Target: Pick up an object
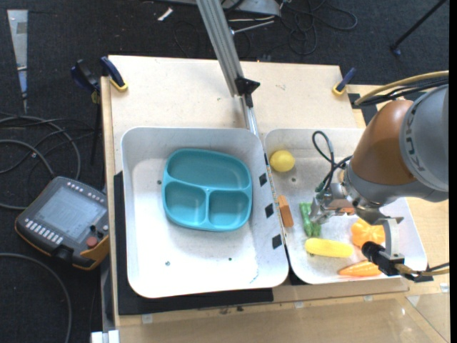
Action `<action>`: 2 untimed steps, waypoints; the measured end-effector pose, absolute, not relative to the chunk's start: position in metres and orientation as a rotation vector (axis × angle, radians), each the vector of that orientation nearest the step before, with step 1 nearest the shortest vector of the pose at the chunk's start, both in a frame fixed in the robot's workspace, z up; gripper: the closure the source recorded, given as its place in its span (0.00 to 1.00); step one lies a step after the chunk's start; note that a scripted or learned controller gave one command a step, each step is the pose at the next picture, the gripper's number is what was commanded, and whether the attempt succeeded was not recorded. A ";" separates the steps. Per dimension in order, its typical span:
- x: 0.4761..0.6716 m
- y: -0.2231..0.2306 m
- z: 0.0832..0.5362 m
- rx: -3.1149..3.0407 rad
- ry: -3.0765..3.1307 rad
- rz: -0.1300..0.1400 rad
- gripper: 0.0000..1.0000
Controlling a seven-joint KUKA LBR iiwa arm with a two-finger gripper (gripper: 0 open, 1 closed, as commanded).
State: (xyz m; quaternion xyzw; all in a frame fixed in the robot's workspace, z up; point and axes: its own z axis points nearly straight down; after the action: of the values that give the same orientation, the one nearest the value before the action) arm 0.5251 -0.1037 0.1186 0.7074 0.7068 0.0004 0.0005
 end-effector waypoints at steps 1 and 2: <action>0.530 -0.111 0.179 2.215 2.219 0.005 1.00; 0.531 -0.111 0.202 2.216 2.221 0.003 1.00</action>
State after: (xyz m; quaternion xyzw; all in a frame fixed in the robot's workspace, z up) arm 0.5315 -0.1109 0.2017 0.7064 0.7078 0.0010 0.0020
